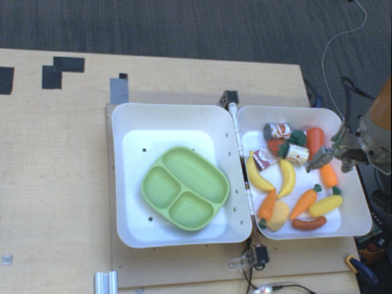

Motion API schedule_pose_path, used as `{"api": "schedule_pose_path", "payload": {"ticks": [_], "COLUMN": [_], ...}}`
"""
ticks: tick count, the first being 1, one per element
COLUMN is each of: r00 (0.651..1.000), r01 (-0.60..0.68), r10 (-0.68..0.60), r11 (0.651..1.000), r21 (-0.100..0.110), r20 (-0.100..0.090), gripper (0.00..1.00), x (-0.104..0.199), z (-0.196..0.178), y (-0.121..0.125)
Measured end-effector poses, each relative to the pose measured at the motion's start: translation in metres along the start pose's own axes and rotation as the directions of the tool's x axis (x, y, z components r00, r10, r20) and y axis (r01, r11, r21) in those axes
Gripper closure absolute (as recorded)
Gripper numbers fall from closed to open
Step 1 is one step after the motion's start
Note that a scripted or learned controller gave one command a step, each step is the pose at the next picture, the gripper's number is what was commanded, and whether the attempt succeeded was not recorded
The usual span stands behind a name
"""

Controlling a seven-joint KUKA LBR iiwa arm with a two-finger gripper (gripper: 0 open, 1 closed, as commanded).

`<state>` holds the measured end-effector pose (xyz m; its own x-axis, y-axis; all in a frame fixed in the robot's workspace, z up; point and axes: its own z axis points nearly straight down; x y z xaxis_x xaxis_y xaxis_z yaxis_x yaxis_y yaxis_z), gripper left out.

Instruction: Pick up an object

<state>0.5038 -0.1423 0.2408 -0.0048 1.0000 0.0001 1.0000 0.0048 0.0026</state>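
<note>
The end effector (pixel 335 154) hangs over the right edge of the right bin (pixel 349 231), two dark fingers spread apart with nothing between them — open, holding nothing. Just under it, a small orange carrot (pixel 329 176), close beside the lower finger; I can't tell whether they touch. To its left, a red pepper (pixel 314 141) stands near the upper finger. Further in: a yellow corn cob (pixel 326 205) below, a second carrot (pixel 304 202) next to that, a red sausage (pixel 309 223) along the bottom. Then two bananas (pixel 286 177), one of them against the bin's left wall, a can (pixel 277 130) at the top, and a pale cylinder (pixel 296 155) in the middle of the heap. Across the divide, the left bin (pixel 128 164) holds a green sectioned plate (pixel 185 188), well apart from the arm. Both bins sit on the wooden bench (pixel 55 182).
</note>
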Motion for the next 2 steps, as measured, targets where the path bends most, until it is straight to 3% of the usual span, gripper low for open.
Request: {"api": "schedule_pose_path", "payload": {"ticks": [1, 2], "r00": [1.000, 1.000], "r01": [-0.003, -0.001], "r10": [0.003, 0.001], "r11": [1.000, 1.000], "r21": [0.004, -0.003], "r20": [-0.001, 0.000], "gripper": [0.00, 1.00], "x": [0.003, 0.003], "z": [0.126, 0.114], "y": [-0.018, -0.015]}}
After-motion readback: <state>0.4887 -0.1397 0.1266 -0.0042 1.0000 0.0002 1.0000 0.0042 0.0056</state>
